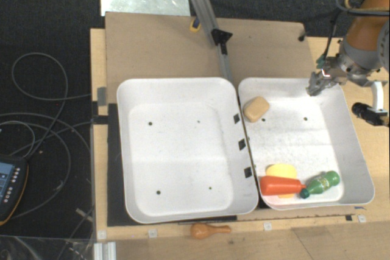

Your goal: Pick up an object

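The bench [201, 52] carries two shallow white bins side by side. The left bin [183, 149] has only bare white floor showing. The right bin [304, 131] holds four things. The arm [368, 27] comes in from the right, grey with its orange band above the wrist, and its gripper [315, 87] hangs at the far rim of the right bin — nothing shows between the tips, and whether they are apart or together I cannot tell at this size.

In the right bin, an orange carrot [280, 186] lies along the near wall. A green bottle [320, 183] lies tilted just beside it, its cap end touching the carrot's tip. A yellow piece [281, 170] sits right behind the carrot. A tan block [256, 108] rests near the far left corner — well apart from the others.

On the bench's near edge, in front of the bins, lies a small orange-brown pear-shaped thing [210, 229].
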`<state>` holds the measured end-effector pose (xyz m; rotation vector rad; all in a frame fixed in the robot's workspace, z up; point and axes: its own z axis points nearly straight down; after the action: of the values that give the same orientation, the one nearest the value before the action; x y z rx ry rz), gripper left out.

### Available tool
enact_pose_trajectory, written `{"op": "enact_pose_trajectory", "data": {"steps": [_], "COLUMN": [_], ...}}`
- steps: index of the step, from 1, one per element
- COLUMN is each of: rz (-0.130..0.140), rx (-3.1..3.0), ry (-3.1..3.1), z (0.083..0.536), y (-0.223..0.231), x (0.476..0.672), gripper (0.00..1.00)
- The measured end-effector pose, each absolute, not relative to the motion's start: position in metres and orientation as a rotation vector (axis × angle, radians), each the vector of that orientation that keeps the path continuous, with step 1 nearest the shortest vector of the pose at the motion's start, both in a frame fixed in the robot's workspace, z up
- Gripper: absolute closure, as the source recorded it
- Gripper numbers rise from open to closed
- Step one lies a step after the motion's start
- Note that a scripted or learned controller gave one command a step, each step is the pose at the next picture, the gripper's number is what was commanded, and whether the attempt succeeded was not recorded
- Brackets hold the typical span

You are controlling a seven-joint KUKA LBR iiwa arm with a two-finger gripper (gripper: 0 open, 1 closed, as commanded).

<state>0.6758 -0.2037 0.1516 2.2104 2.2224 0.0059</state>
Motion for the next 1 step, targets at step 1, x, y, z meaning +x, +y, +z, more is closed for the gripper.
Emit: {"op": "enact_pose_trajectory", "data": {"steps": [1], "rz": [0.006], "rx": [2.209], "ry": [2.224], "z": [0.1969], "y": [-0.2022], "x": [0.6794], "gripper": [1.0]}}
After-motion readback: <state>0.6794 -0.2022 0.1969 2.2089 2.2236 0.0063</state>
